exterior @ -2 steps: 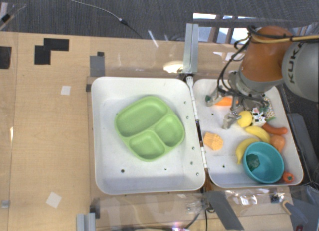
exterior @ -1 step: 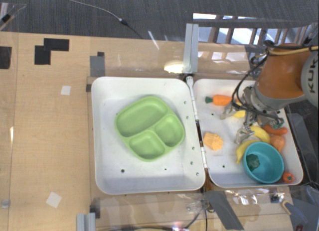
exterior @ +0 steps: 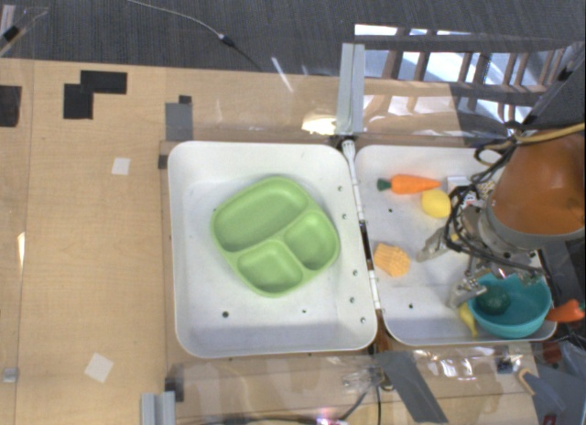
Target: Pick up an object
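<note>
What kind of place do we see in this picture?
Probably a robot test lab: a grey arm reaches over two white bins, with toy food such as a carrot and a green divided plate.

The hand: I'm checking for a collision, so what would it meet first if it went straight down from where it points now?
Probably the teal bowl, lying right under the hand in the right bin. Depth is unclear from this slant, so it could land on bin floor beside the bowl.

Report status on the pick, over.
Hand low in right bin, beside blue bowl. Nothing seen in its grip. Carrot, lemon, orange piece lying loose nearby.
</note>
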`<state>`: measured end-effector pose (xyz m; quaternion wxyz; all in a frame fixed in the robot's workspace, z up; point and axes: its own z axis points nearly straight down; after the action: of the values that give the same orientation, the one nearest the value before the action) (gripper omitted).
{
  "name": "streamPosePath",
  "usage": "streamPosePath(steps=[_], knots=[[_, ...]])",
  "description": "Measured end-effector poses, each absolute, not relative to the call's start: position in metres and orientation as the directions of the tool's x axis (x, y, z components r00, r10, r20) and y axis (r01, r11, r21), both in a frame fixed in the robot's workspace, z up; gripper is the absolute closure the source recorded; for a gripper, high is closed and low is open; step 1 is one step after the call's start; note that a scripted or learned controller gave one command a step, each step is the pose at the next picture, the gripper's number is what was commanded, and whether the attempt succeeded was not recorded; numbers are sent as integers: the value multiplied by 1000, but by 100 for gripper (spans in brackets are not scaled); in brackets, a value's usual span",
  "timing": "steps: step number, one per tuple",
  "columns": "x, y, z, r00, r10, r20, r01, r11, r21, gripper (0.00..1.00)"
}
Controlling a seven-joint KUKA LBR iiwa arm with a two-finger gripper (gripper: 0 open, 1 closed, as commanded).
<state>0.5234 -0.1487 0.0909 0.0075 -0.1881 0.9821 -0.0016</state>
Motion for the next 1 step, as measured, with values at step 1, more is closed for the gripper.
streamPosePath(steps=[1], knots=[[600,-151,90,-980,-197,-17,-197,980,-4,0]])
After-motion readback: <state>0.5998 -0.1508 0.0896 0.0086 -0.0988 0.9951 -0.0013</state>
